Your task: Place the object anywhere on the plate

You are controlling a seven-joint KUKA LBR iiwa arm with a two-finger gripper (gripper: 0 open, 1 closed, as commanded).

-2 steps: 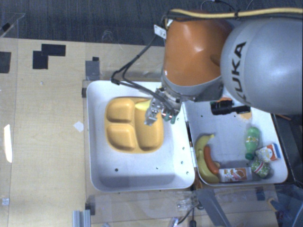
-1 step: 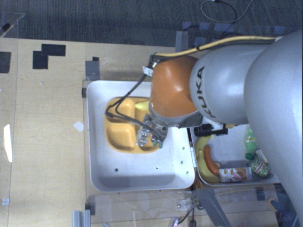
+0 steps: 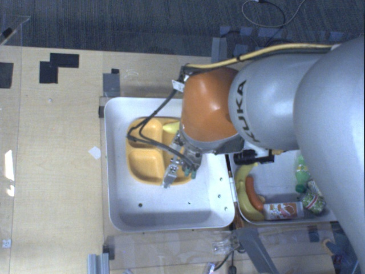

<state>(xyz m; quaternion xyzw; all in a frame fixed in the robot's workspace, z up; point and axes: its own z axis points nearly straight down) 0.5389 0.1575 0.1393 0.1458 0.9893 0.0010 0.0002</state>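
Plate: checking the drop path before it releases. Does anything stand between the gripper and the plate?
Nothing visible does. The gripper is over the right edge of the plate in the left bin; the arm hides the plate's far right part.

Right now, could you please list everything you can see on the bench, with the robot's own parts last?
Bins: two, white, side by side; left bin, right bin partly under the arm.
Plate: one, yellow, with compartments, in the left bin.
Pale yellow item: one, on the plate's far side beside the wrist, too hidden to identify.
Banana: one, yellow, at the right bin's left edge.
Sausage-like item: one, red-orange, next to the banana.
Packet: one, red and white label, right bin's near side.
Green items: two or so, right bin, blurred.
Arm: one, grey with orange band.
Gripper: one, over the plate's right part.
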